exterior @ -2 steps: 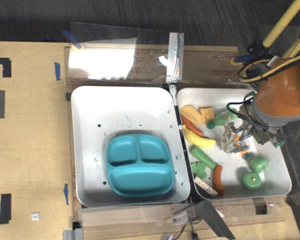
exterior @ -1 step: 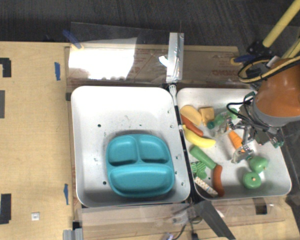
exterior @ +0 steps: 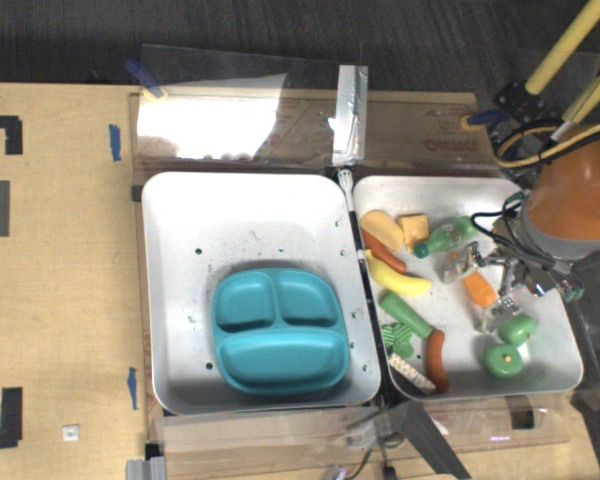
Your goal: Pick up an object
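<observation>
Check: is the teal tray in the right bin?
No, the teal tray sits in the left bin; the right bin holds toy food.

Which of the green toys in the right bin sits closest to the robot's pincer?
The round green toy just below the pincer. The other round one lies further down, and the long green piece lies towards the divider.

The wooden bench (exterior: 60, 288) bears 2 white bins (exterior: 170, 208) side by side.
</observation>
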